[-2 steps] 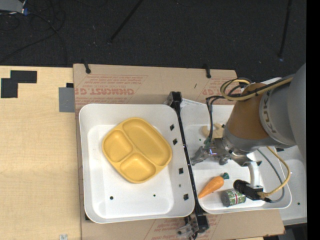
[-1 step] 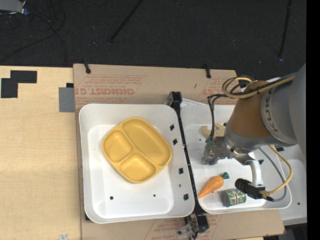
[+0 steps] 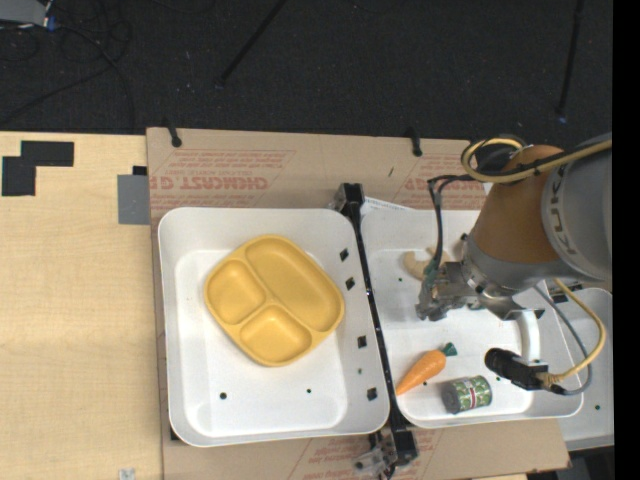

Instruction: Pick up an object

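The arm [image 3: 540,218] is reaching in from the right and leaning over the right bin [image 3: 590,408], its orange band sitting above the wrist. The gripper [image 3: 432,303] is hanging low over the upper middle of that bin, close to the bin floor. Whether the fingers are spread or pressed together cannot be told from this view, and nothing is showing between them.

A pale object [image 3: 417,263] is lying just above and beside the gripper, partly hidden by it; what it is cannot be told. A carrot [image 3: 422,370] is lying in the lower left of the right bin, tilted, with its green top pointing up and right. A small can [image 3: 467,394] is lying on its side just right of the carrot, near the bin's front wall. Both are well below the gripper and apart from it.

The left bin [image 3: 190,388] is holding a yellow tray [image 3: 274,299] with three compartments, sitting turned at an angle in the upper middle. Both bins are resting on cardboard [image 3: 260,173] on the tabletop [image 3: 70,318].
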`<state>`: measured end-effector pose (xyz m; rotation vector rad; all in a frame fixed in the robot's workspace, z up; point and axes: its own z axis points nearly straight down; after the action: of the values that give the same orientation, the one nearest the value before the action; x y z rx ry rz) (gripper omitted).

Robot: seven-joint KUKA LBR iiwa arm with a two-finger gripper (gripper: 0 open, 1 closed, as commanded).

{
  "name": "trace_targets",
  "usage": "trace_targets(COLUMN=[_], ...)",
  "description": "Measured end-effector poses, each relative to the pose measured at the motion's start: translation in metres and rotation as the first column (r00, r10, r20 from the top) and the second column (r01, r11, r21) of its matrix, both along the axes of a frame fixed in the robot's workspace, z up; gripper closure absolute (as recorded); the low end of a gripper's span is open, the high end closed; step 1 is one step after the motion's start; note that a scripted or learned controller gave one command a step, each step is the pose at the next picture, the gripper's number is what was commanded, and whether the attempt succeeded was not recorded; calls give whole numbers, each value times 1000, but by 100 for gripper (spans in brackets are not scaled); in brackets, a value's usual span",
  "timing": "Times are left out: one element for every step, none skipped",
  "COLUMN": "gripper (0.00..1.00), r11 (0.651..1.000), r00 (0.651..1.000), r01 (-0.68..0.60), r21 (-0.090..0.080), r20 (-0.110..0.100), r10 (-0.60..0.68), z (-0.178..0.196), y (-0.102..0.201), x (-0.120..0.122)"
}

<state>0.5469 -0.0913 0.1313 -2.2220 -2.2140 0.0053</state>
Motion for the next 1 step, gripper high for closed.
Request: trace_targets(gripper=[100], r11=[1000], r00=[1000], r01=[-5], r21=[0], r20=[2], r10=[5], z=[57], y=[5], x=[-2])
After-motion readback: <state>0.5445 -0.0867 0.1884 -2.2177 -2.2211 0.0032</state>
